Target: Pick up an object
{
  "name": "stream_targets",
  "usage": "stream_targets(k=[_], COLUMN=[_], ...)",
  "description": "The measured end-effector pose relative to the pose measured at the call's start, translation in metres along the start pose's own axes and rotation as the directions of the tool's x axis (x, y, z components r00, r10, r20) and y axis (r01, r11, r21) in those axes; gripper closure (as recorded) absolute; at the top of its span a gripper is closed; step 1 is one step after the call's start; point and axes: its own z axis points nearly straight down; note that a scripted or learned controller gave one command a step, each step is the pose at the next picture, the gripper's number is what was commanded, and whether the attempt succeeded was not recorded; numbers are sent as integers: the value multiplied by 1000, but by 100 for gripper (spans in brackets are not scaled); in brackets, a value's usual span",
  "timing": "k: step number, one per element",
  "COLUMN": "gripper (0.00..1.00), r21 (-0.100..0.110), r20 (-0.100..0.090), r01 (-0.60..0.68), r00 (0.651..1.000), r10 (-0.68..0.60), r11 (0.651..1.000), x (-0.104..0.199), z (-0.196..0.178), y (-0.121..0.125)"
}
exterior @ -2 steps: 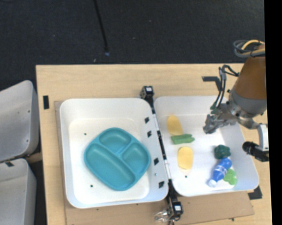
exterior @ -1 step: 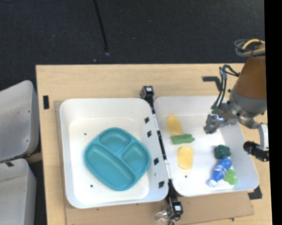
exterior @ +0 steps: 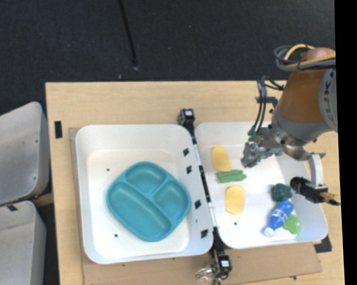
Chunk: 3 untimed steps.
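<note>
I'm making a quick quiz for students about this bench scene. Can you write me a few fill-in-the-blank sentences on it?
1. The teal divided tray lies in the ____ bin.
2. The green piece lies between two ____ objects.
3. The blue bottle lies in the ____ bin, beside a light green object.
4. The gripper is above the ____ bin.

Missing words: left; yellow; right; right

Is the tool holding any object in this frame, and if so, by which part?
Nothing is held. The tool hangs over bare floor of the right bin, apart from the nearest things, the upper yellow piece and the green piece.
</note>
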Motion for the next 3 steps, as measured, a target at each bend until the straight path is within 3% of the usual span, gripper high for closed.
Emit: stream_targets(k=[2,3], gripper=[100,100], r21=[0,2], r20=[-1,0], r01=[1,2], r00=[1000,1000], r10=[-1,-2], r11=[1000,1000], x=[99,148], z=[-24,-14], y=[-1,-1])
